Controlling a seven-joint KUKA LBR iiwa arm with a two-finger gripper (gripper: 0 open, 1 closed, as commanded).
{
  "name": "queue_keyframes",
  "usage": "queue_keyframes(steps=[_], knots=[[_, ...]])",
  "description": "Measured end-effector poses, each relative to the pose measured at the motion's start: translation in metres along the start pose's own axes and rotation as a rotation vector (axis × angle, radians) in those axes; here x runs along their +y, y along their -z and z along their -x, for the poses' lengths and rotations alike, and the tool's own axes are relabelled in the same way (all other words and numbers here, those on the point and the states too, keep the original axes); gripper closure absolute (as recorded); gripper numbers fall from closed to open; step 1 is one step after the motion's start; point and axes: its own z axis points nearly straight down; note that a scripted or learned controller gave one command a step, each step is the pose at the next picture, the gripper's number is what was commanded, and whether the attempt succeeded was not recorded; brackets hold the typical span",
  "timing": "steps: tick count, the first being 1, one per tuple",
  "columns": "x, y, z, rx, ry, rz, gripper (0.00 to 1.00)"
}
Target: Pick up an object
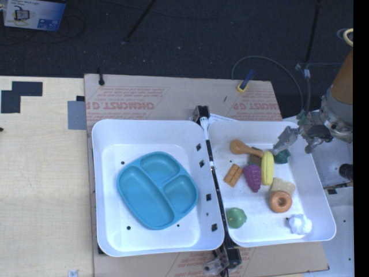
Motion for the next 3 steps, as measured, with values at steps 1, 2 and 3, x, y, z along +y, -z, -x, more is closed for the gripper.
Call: queue_keyframes(steps=[1, 2, 3], knots=[[0.01, -0.165, 0.003, 0.0, 0.0, 0.001, 0.0], [-0.026, -0.175, -0.023, 0.0, -0.003, 0.006, 0.0], [-0.074, -0.175, -0.033, 0.0, -0.002, 0.008, 0.0]])
